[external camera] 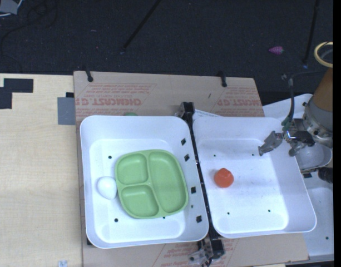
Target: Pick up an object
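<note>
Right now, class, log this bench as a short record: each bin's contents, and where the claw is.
left bin: green divided plate; white egg-shaped object touching the plate's left edge
right bin: orange ball, alone near the bin's left side
claw: over the right bin's upper right, apart from the ball
held: nothing seen

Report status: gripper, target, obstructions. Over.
Gripper above right bin's upper right area, nothing held. Orange ball sits alone in that bin, untouched. Path to it looks clear.
</note>
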{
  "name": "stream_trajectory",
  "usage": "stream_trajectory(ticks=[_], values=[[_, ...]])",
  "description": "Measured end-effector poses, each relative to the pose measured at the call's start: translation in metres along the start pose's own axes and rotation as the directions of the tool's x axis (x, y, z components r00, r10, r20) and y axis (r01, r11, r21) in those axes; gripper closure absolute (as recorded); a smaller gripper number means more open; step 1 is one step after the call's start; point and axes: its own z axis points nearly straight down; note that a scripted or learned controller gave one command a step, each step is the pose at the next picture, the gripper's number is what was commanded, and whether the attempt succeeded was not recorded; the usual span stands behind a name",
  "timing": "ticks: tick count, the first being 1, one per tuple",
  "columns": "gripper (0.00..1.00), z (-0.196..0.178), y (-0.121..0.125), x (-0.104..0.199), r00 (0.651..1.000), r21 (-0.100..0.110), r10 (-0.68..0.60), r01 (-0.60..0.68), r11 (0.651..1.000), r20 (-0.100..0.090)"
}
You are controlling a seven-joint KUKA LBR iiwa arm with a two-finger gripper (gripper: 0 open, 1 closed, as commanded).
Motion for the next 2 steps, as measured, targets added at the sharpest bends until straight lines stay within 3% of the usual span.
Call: stream_trajectory(ticks=[1, 2], values=[[0.00, -0.008, 0.003, 0.000, 1.000, -0.014, -0.003, 0.003, 1.000, 0.003], [0.00, 0.038, 0.000, -0.006, 1.000, -0.009, -0.002, 0.002, 1.000, 0.002]])
